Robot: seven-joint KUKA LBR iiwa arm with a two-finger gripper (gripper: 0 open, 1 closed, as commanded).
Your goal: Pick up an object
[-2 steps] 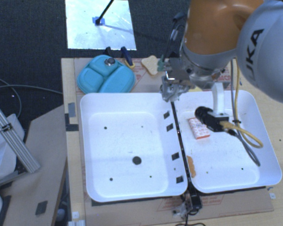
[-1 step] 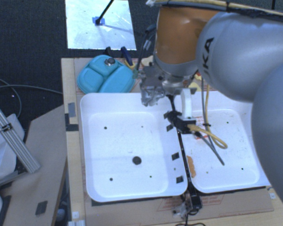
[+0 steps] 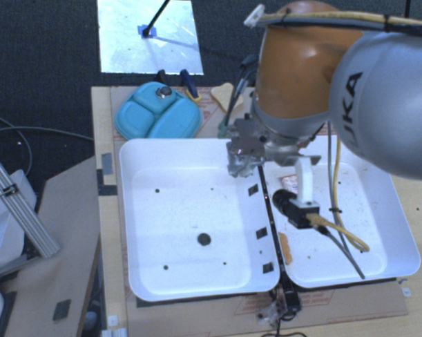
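My gripper (image 3: pixel 241 161) hangs over the back right corner of the left bin (image 3: pixel 139 201), close to the wall between the two bins. The bulky wrist hides its tips. On the left bin's floor lies a small dark round object (image 3: pixel 204 238), well in front of the gripper and a little to its left. A thin orange piece (image 3: pixel 286 250) lies in the right bin (image 3: pixel 397 248), against the middle wall near the front. A pale item with red print (image 3: pixel 289 182) peeks out under the wrist in the right bin.
Behind the left bin sits a blue lidded container (image 3: pixel 158 112), with a blue-handled tool (image 3: pixel 189 83) and a tan wooden piece (image 3: pixel 222 95) beside it. A silvery sheet (image 3: pixel 149 34) lies farther back. An aluminium rail (image 3: pixel 19 209) slants at the far left.
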